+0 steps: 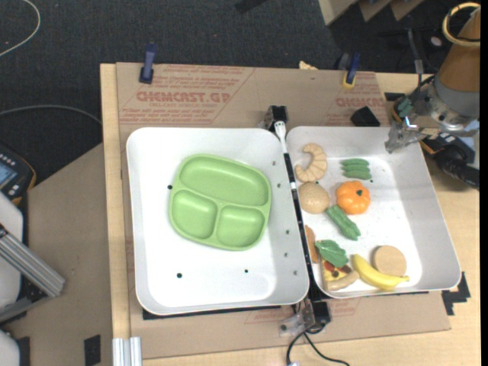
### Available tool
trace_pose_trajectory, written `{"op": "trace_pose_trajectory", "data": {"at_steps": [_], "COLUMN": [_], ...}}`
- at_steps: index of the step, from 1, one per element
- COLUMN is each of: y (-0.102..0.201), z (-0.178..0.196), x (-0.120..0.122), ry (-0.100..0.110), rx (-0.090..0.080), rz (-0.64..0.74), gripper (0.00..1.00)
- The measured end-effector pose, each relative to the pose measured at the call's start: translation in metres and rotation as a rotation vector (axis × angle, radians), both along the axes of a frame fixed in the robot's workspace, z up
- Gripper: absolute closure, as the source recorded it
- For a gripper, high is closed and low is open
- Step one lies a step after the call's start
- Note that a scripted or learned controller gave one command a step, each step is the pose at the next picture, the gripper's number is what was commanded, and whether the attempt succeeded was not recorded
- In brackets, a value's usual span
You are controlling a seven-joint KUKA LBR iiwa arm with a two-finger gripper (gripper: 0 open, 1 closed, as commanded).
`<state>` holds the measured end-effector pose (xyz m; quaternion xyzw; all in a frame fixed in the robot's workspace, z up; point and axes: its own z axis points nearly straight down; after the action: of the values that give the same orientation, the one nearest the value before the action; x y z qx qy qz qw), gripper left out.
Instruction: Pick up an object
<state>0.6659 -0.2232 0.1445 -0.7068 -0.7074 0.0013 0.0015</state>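
The right bin (pixel 424 204) holds several toy foods. At the back lies a croissant (pixel 311 161), with a green pod (pixel 355 168) to its right. An orange pumpkin (pixel 352 197) and a tan roll (pixel 313 197) sit mid-bin, and a green pepper (pixel 343 222) lies just in front of them. A banana (pixel 377 274), a round biscuit (pixel 390 260) and a pizza slice (pixel 337 274) lie near the front edge. My gripper (pixel 399 134) hangs over the bin's back right corner, apart from all the foods, with nothing seen in it.
In the left bin (pixel 145 204) rests a green divided plate (pixel 220 202). Two clamps (pixel 147 63) (pixel 351 69) grip the cardboard base at the back. Cables and a dark bracket (pixel 364 117) lie behind the right bin.
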Motion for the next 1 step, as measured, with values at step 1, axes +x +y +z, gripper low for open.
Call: {"op": "trace_pose_trajectory", "data": {"at_steps": [1], "y": [0.1684], "z": [0.0437], "x": [0.0023], "ry": [-0.008], "rx": [0.005], "rz": [0.013], "gripper": [1.0]}}
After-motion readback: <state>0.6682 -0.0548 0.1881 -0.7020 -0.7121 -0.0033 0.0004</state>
